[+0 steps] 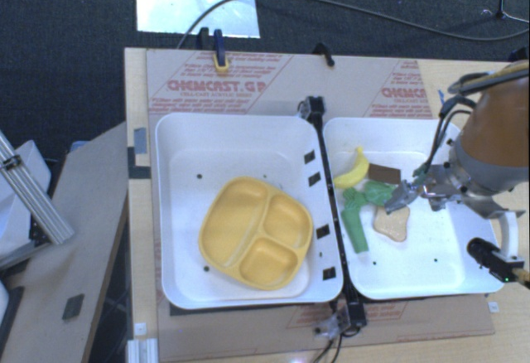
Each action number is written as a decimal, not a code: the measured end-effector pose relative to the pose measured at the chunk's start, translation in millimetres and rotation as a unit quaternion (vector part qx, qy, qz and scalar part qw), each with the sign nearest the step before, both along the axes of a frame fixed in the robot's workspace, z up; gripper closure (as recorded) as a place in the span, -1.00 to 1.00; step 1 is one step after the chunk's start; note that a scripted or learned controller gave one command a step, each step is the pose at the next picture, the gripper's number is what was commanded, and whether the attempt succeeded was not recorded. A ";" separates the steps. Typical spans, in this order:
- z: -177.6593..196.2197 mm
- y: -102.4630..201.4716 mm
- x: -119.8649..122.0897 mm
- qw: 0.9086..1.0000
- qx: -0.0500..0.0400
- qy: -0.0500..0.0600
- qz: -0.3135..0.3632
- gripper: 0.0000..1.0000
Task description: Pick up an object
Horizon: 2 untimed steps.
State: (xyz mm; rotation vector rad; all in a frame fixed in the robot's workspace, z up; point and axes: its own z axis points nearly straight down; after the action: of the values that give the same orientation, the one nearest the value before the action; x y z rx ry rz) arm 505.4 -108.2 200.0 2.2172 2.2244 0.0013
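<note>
Camera view, desk: we see two shallow white bins side by side on the desk (141,212), w/ a printed board under them.
Left bin (186,154): holds a yellow divided plate (255,233), three compartments, lying flat toward the bin's middle-front.
Right bin (431,270): holds a small cluster of toy food in its left half.
Banana (354,171): yellow, curved, near the divider betw. bins, at the cluster's upper left.
Brown block (383,172): dark, flat, just beside the banana on its right.
Green item (356,220): long green toy veg, runs from the cluster's middle down toward the bin's front; exact kind we can't tell.
Toast slice (391,225): tan, bread-shaped, just right of the green item, touching or nearly so.
Arm (497,137): grey w/ orange band, reaches in from the right over the right bin.
Claw (403,196): low over the cluster, tips at the green item's upper end and just above the toast.
Claw state: we can't tell how wide it stands, nor whether anything sits in it; the tips blur into the objects.
</note>
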 end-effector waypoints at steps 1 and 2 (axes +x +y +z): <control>-61.6 4.0 2.7 1.000 0.001 0.002 -0.001 -1.00; -112.4 4.4 3.7 1.000 0.000 -0.001 -0.001 -1.00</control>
State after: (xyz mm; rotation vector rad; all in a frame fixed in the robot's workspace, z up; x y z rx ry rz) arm 509.2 -103.8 87.6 2.2182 2.2221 0.0023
